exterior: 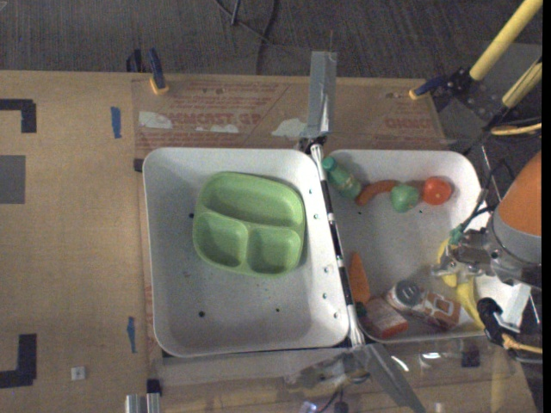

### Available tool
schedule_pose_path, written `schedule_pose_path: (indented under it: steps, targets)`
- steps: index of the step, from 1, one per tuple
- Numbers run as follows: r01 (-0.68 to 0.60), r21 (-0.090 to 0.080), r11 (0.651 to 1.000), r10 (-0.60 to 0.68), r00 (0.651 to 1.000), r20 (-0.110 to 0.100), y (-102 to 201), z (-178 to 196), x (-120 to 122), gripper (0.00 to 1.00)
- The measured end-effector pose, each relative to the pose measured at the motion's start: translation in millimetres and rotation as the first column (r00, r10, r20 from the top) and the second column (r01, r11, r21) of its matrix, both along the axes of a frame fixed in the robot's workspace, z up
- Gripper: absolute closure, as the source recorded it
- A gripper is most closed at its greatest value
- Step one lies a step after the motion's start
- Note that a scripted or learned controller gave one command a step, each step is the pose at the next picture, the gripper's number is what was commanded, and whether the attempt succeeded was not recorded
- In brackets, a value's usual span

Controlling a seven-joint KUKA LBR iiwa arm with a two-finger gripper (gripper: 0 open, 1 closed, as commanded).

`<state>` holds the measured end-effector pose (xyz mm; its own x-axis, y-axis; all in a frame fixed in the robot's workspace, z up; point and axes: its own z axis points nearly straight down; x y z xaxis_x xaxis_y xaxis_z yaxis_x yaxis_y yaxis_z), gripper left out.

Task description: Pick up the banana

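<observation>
**Arm low over the right bin's near corner**

The gripper [465,265] hangs over the banana [466,298], which lies by the right bin's [405,157] right wall; I cannot tell how its fingers stand. Farther off, a green plate [250,223] sits in the left bin [172,256].

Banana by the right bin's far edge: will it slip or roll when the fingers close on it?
The banana looks like smooth, glossy toy plastic, so it probably slips in a pinch. Its curved shape likely pivots rather than rolls. It lies under the gripper against the bin wall, which may stop it.
</observation>
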<state>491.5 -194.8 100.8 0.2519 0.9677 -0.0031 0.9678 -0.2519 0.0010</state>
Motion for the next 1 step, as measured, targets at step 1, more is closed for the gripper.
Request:
schedule_pose_path:
  steps: [1]
  targets:
    - [0.180, 0.003, 0.984, -0.180, 0.984, -0.005, 45.1, 89.3, -13.1, 1.00]
